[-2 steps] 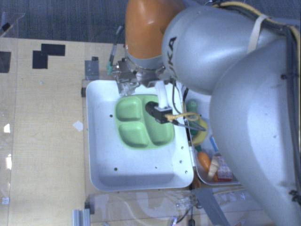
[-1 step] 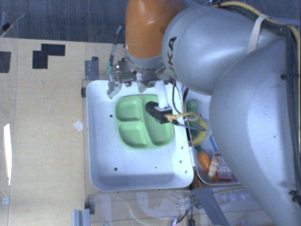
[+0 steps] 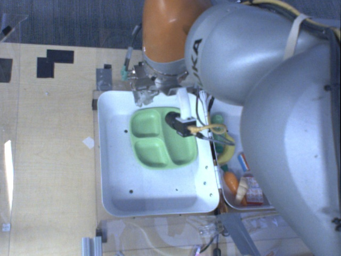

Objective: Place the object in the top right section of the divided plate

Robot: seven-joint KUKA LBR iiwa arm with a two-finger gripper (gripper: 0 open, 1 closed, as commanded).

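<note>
Two shallow white bins are seen side by side on the bench. The green divided plate is recorded lying flat in the left bin, toward its far side. The pincer is positioned over the plate's far left corner; whether it is released or clenched cannot be told. A banana, an orange item and a red-and-white packet are noted in the right bin.

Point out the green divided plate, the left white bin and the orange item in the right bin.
green divided plate (image 3: pixel 162 140): camera view, near its centre.
left white bin (image 3: pixel 114 164): camera view, bare floor.
orange item (image 3: pixel 230 181): camera view, its middle.
</note>
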